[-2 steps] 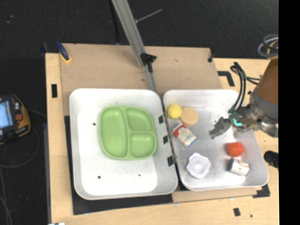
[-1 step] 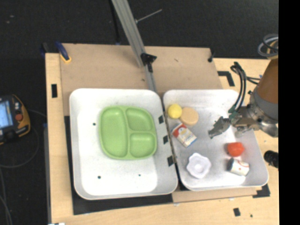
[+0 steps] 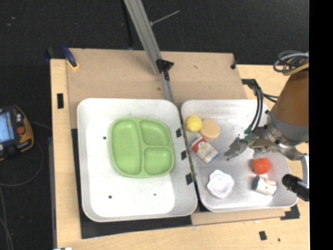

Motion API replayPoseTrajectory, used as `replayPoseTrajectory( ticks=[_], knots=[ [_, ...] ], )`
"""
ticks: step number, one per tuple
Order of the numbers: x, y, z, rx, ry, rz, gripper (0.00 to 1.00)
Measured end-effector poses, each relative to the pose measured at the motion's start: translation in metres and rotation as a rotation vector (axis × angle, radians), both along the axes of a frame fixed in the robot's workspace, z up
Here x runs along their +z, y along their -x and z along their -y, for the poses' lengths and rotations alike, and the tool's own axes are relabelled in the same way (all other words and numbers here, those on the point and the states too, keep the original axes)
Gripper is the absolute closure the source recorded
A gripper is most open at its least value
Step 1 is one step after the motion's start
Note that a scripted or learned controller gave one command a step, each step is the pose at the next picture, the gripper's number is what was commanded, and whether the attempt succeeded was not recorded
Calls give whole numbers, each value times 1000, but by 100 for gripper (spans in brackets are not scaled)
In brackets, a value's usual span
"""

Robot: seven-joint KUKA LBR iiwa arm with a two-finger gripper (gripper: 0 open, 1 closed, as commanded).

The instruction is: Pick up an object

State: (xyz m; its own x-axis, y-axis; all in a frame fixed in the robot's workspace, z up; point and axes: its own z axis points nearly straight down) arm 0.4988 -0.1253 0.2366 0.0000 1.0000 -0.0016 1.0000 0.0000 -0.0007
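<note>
While the arm reaches in from three o'clock, its pincer (image 3: 235, 147) hangs over the right bin (image 3: 237, 108), near the middle. The two dark fingers look spread a little, with nothing between them.

I think this is the reaching step; no toy is picked yet. Many toys lie close:
- a small red and white box (image 3: 204, 150) at nine o'clock from the pincer
- a tan round piece (image 3: 210, 129) and a yellow ball (image 3: 193, 123) at about ten o'clock
- a white cup (image 3: 220, 184) at seven o'clock
- an orange ball (image 3: 261, 165) at four o'clock

Next, the pincer should choose one toy, sit right above it, go down, and squeeze.

The green tray (image 3: 141, 147) sits in the left bin (image 3: 93, 155).
</note>
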Motion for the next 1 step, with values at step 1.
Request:
replayPoseTrajectory(
  ticks=[1],
  knots=[
    [-62,0,-5,-1,-1,-4,0]
  ],
)
